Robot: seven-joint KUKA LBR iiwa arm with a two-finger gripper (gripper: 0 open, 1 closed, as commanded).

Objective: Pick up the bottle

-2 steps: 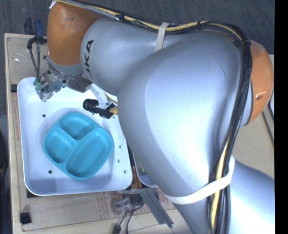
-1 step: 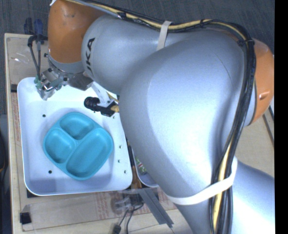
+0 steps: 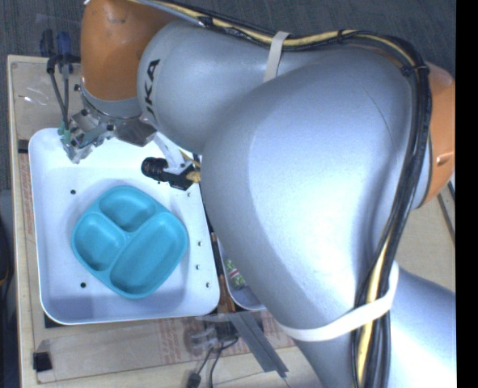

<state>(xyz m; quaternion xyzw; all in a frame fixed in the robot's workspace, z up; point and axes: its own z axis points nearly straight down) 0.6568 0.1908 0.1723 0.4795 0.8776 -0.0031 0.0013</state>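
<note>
My gripper [image 3: 77, 140] hangs over the far left corner of the left bin [image 3: 52, 297], below the orange wrist band [image 3: 109, 47]. I make out nothing in it. A small green-marked item [image 3: 235, 276] peeks out in the sliver of the right bin [image 3: 243, 299] under the arm; whether it is the bottle I cannot tell. The grey arm [image 3: 303, 176] hides nearly all of the right bin.
A blue three-compartment plate [image 3: 129, 239] lies in the middle of the left bin. A black fitting [image 3: 156, 169] on the arm juts over the bin's far side. Bare white floor runs along the left bin's left and near walls.
</note>
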